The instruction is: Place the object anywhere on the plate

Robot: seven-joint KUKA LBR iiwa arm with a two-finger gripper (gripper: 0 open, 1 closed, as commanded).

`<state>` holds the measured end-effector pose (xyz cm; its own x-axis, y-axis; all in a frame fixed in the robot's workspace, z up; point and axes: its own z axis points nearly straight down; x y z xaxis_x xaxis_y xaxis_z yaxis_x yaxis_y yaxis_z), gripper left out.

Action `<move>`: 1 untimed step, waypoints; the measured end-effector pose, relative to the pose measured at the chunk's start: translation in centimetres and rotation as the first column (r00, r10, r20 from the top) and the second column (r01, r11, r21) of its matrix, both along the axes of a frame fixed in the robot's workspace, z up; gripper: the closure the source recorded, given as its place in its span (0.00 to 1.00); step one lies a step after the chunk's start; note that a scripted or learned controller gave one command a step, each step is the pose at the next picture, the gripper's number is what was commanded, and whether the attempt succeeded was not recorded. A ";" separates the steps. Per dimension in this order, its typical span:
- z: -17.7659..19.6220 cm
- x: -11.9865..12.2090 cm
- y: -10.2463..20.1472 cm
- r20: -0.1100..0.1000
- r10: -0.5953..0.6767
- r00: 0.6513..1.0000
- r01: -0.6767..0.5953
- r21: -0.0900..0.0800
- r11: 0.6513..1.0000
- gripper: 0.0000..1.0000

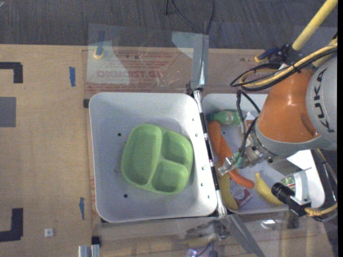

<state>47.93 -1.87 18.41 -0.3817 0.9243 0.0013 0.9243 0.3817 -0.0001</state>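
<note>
Arm (pixel 300 111) above bins (pixel 107 143) on wooden bench (pixel 43 159).

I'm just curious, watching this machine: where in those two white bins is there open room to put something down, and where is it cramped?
The left bin has bare floor all round the green plate, widest along its top and left. The plate's three compartments look bare too. The right bin is crowded: carrot, bananas, a green item and the gripper fill it.
</note>
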 end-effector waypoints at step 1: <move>0.0 2.8 6.4 0.003 0.179 0.984 -0.179 -0.002 0.984 1.00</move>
<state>50.69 4.57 18.44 -0.5414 0.8408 -0.0017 0.8408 0.5414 0.0023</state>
